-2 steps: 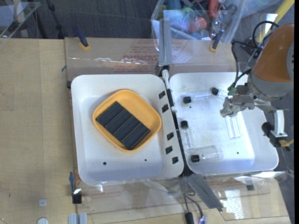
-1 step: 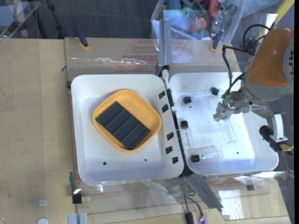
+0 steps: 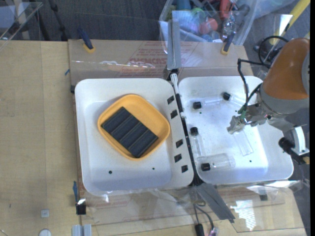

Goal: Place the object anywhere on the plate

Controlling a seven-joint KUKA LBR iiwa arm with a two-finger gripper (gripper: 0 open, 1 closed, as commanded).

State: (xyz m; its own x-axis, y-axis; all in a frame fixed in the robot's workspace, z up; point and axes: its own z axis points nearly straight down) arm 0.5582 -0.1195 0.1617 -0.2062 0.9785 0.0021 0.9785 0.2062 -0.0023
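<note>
Gripping clear tubes: slick, light and hard to see

Picking from the right shallow white bin (image 3: 256, 168) means dealing with several clear plastic tubes with black caps. One lies near the front wall of that bin (image 3: 219, 162), another runs along the left wall just beside the divider (image 3: 195, 140), and two more lie toward the back, one capped at its left end (image 3: 209, 103) and one whose cap sits near the back wall (image 3: 226, 97). A flat transparent piece (image 3: 244, 144) lies just in front of the pincer (image 3: 235, 125), which hangs low over the middle of this bin at the end of the grey arm with its orange band (image 3: 290, 73). I cannot tell whether its tips stand wide or narrow, and nothing shows between them.

These tubes look light, rigid and smooth, so I judge them likely to roll on the bin floor and to slip out of a squeeze taken off-centre. The best hold is probably across the round body near the middle of its length, tips set square to the tube's axis; the black cap end gives a darker, easier target but an unbalanced one.

The goal, a yellow rounded-square plate (image 3: 161, 123) bearing a dark ribbed slab (image 3: 130, 130), sits in the left shallow white bin (image 3: 93, 173), well apart from the tubes. A tube laid on the ribs may settle rather than roll.
</note>
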